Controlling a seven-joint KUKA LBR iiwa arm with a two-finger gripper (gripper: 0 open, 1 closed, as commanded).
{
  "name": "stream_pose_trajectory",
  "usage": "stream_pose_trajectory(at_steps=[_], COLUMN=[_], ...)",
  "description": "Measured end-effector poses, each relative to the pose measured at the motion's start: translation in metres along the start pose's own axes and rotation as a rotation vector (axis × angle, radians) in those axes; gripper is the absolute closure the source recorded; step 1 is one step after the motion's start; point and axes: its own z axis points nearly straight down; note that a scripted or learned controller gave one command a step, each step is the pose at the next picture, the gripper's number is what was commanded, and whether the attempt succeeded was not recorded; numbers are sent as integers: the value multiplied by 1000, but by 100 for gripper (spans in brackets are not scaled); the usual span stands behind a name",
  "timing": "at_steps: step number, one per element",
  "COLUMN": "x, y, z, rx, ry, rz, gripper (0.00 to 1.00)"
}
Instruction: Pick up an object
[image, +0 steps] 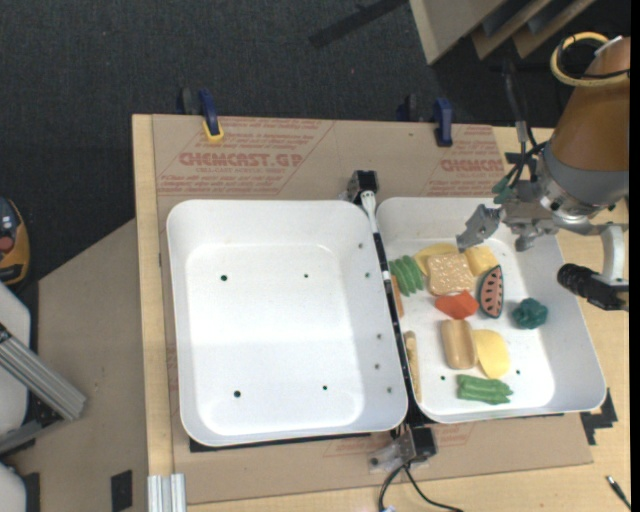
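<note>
Claw (497, 228) spread wide, seemingly empty (above the right bin (570, 390)).

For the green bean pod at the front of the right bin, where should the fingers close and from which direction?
Probably across the middle of the green bean pod, from straight above. It lies flat and long, running left-right, with bare bin floor in front and the yellow piece close behind, so closing across its narrow width looks cleanest.

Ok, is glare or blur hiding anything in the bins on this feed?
Camera view: the left bin is bright, nearly washed out, with soft shadows along its rim; the toy food in the right bin stays readable; the gripper looks slightly blurred, so its fingers are hard to judge.
</note>
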Motion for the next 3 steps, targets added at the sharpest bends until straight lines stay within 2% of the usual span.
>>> stream_pose_trajectory(at_steps=[1,2,3], x=[32,29,21], y=[56,57,74], z=[125,106,134], rx=[6,-4,0], ry=[2,-1,-1], rz=[-4,0,-1], gripper=[0,100,100])
